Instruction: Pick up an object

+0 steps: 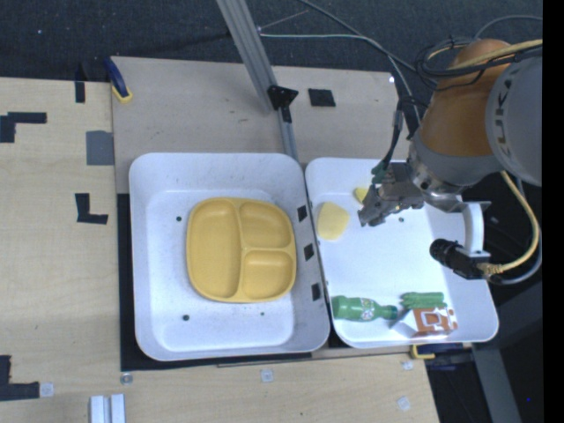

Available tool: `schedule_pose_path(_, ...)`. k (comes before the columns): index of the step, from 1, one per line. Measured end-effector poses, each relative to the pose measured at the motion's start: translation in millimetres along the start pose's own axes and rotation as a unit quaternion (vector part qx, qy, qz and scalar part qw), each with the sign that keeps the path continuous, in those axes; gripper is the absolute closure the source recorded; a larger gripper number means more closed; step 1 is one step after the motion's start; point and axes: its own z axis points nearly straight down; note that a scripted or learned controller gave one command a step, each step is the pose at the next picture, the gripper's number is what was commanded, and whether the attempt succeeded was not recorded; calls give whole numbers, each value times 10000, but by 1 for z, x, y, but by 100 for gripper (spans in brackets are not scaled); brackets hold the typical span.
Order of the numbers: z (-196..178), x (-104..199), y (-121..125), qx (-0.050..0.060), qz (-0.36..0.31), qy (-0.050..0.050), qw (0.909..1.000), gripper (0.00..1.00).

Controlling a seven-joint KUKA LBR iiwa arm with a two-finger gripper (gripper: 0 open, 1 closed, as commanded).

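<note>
camera view, going left to right: yellow divided plate (241, 248) lying flat in the left bin (145, 236). in the right bin (480, 324), a pale yellow piece (333, 221) at its left wall, looks light and smooth, so i'd pinch across its middle. gripper (374, 211) hovers just right of it; open or closed, i can't tell. green bottle (361, 307) lies nearer.

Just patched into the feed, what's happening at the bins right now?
The arm has reached in over the right bin, its hand low near the bin's upper left, close to a pale yellow piece. Nothing can be seen in its grip. A small yellow bit sits right beside the hand. A green bottle and an orange and white packet lie along the near edge. The left bin holds a yellow divided plate.
</note>
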Motion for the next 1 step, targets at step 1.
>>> schedule_pose_path(1,6,64,-2,0,-10,4,10000,100)
